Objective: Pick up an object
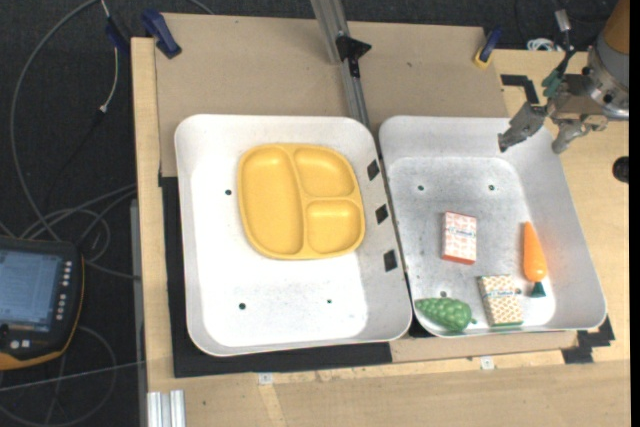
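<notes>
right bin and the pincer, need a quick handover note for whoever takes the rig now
Pincer: open, holding nothing, hovering over the far right corner of the right bin.
Right bin holds a carrot, a red-and-white box, a patterned box and a green leafy toy, all near its front half.
Left bin holds a yellow divided tray.
Done: nothing picked.
Left: lower onto one object, grasp, lift.

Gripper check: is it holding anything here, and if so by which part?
Nothing is held. The gripper hangs open above the right bin's upper right corner, nothing between its fingers.
</notes>
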### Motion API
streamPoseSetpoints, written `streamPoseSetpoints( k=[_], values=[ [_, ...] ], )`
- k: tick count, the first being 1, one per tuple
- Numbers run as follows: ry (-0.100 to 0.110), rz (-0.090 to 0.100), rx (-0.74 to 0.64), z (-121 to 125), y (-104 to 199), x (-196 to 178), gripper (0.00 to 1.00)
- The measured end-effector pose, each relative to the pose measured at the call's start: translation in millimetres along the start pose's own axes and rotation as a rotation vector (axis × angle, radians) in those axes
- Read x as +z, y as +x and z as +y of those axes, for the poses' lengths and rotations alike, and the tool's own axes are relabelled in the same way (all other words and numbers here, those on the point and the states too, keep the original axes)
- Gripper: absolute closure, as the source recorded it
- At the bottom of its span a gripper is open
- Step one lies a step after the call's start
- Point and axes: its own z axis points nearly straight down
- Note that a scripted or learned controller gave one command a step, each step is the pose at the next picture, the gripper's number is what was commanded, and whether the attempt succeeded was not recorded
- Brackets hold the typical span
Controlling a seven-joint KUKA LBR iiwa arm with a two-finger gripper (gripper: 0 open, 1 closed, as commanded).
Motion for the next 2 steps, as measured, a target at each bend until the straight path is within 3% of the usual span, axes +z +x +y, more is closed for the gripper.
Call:
streamPoseSetpoints(
  k=[1,2],
  values=[
    [0.0,0.0,0.0,0.0,0.0,0.0,0.0],
    [0.005,0.001,0.001,4.8,0.6,61.7,0.0]
  ],
)
